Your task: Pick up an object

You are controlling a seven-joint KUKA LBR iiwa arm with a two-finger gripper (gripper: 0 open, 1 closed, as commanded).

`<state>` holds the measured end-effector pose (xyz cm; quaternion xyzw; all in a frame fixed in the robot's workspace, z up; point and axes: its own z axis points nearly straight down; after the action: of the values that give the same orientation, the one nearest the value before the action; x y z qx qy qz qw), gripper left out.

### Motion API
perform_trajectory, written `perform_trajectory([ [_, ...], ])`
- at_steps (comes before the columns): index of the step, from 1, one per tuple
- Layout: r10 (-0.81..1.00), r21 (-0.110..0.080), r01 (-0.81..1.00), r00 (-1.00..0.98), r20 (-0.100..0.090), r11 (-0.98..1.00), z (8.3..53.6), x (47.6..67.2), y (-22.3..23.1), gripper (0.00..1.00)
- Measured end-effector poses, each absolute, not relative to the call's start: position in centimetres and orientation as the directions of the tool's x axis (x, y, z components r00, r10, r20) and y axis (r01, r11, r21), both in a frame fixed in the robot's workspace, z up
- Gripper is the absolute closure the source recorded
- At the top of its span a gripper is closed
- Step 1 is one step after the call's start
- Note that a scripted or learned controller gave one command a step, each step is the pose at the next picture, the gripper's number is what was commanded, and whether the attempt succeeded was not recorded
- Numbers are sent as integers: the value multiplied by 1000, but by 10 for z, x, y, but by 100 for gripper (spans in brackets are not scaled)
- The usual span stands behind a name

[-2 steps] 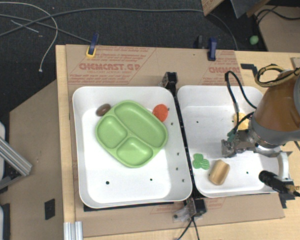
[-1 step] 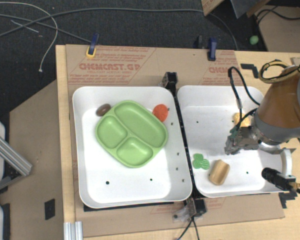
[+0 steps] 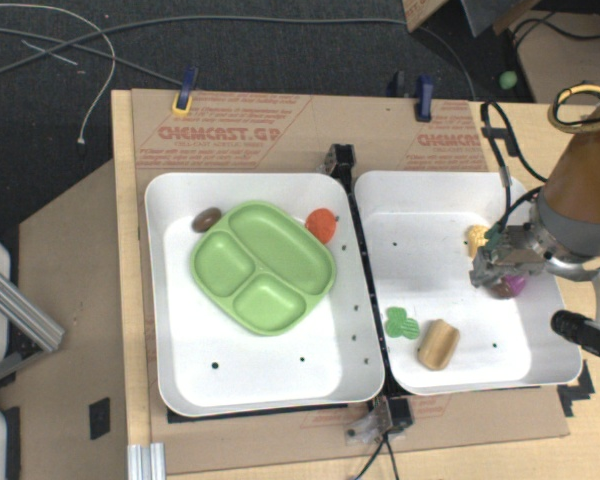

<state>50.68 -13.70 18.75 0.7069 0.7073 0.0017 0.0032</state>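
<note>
My gripper (image 3: 496,270) is low in the right bin (image 3: 430,208), near its right side. A purple object (image 3: 510,286) lies right under its tip, partly hidden, and a small yellow object (image 3: 477,236) sits just beyond it. A tan cylinder (image 3: 438,344) and a green toy (image 3: 401,323) lie near the bin's front. In the left bin (image 3: 180,268) a green divided plate (image 3: 264,266) rests with an orange-red ball (image 3: 322,224) and a brown object (image 3: 207,219) beside it.
The grey arm with its orange band (image 3: 580,183) reaches in over the right bin's right rim. A black clamp (image 3: 340,158) sits between the bins at the back. Cables run along the right side.
</note>
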Motion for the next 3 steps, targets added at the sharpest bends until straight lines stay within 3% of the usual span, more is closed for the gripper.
perform_trajectory([
  [1,1000,7,1000,-1,-2,1,240,508,-137,100],
  [2,1000,-2,1000,-6,4,6,237,500,-74,100],
  [3,1000,1,1000,-7,3,7,245,500,-18,100],
])
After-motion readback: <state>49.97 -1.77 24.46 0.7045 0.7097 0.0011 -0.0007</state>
